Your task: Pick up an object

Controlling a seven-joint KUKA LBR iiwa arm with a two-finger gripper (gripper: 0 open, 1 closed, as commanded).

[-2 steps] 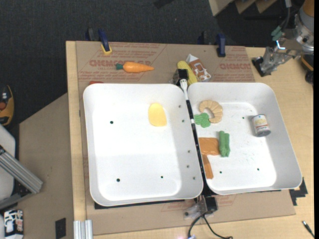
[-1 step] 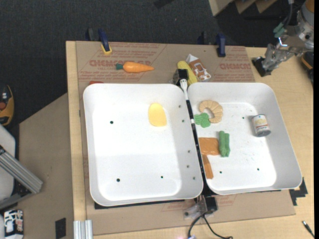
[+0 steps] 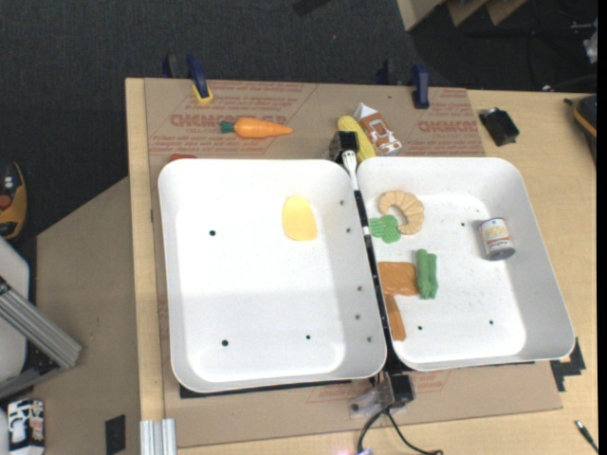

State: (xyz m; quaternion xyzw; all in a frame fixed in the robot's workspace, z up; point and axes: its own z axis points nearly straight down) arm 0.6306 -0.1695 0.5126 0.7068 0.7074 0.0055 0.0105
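In the left bin lies a pale yellow oval piece, near its upper right part. The right bin holds a tan croissant-like ring, a green broccoli-like piece, a green oblong piece, an orange slab with a thin orange strip below it, and a small silver can lying toward the right wall.
Behind the bins on the cardboard board lie an orange carrot, a yellow banana and a small brown-and-white packet. Two blue clamps hold the board's far edge. A black block sits at the back right.
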